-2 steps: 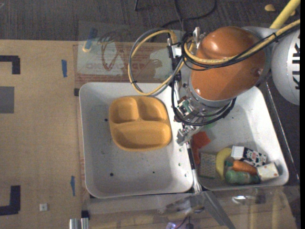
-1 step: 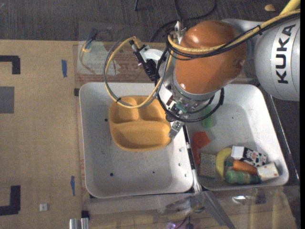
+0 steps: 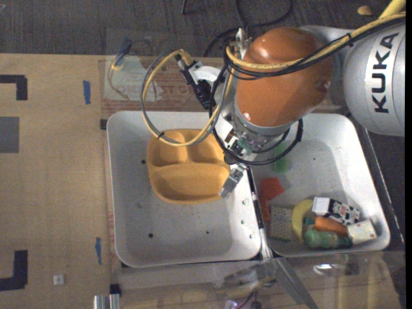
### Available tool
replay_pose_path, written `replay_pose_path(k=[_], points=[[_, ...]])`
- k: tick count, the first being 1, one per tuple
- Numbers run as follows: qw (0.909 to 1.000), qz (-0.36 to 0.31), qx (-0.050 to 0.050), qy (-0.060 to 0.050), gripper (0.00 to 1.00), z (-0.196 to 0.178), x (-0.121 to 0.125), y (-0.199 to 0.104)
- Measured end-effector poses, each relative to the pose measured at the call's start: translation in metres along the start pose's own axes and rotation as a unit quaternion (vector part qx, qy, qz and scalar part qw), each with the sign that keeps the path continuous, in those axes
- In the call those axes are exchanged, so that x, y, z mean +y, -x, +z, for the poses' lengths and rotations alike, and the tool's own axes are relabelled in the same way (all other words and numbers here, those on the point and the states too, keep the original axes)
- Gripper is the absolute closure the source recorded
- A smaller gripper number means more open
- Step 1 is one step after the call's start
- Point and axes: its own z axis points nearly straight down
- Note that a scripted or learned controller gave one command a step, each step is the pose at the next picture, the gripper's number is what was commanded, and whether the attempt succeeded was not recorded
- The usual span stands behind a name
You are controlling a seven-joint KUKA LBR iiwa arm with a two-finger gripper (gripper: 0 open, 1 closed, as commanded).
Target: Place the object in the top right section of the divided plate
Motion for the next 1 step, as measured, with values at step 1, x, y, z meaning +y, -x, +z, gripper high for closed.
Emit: replay_pose_path(k=[1], points=[[1.0000, 0.000, 0.000, 0.000, 0.00, 0.0000, 0.0000, 0.0000]])
